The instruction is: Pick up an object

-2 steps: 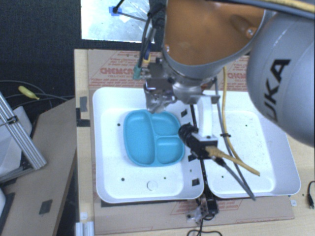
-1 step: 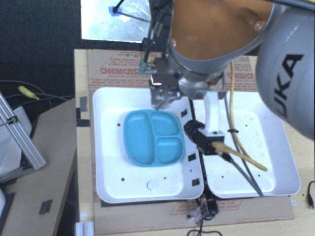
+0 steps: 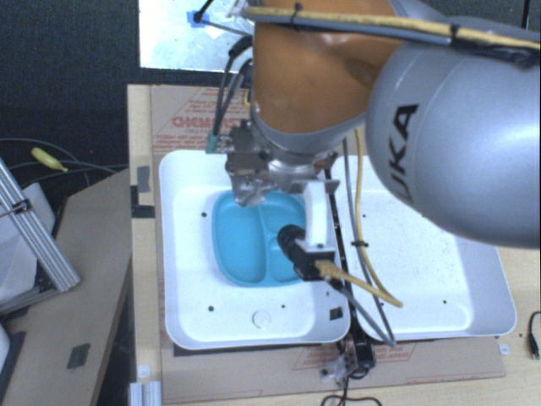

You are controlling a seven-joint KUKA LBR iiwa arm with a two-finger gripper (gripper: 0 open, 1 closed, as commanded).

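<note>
A light blue dish (image 3: 245, 248) with two compartments lies in the left white bin (image 3: 190, 311), near its middle. My gripper (image 3: 251, 194) hangs over the dish's far edge, low and close to it, under the arm's orange band (image 3: 313, 57). The metal wrist hides the spot where the gripper meets the dish, so I cannot tell if they touch. The big grey arm covers the dish's far right part.
The right white bin (image 3: 439, 311) sits beside the left one, partly under the arm. A black plug (image 3: 293, 245) and yellow and grey cables (image 3: 363, 252) trail from the wrist over the divider between the bins. Cardboard (image 3: 182, 112) lies under both bins.
</note>
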